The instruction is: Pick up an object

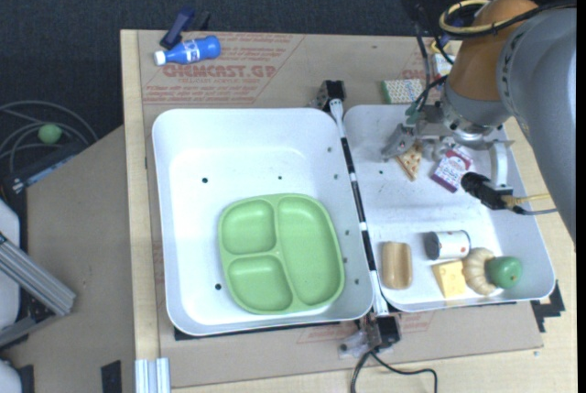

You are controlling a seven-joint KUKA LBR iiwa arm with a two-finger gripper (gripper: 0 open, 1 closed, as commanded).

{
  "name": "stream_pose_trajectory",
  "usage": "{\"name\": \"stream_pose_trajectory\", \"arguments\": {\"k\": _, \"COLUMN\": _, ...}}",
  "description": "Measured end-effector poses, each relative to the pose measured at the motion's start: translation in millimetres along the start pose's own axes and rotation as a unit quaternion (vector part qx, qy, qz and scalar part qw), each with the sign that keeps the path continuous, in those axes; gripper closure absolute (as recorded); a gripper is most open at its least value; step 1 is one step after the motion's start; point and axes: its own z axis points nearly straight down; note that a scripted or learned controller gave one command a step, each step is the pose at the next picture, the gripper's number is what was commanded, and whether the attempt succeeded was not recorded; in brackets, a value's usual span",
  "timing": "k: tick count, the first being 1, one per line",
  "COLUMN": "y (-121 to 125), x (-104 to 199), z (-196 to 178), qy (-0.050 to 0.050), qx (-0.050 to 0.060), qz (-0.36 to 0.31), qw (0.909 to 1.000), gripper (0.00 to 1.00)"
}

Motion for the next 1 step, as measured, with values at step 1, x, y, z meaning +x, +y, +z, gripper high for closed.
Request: {"name": "stream_pose_trajectory", "arguments": {"k": 1, "y": 0.4, "x": -0.4, "z": -10.3, "qy": -0.001, "qx": -0.001, "qz": 0.0, "qw": 1.0, "gripper": 1.0}}
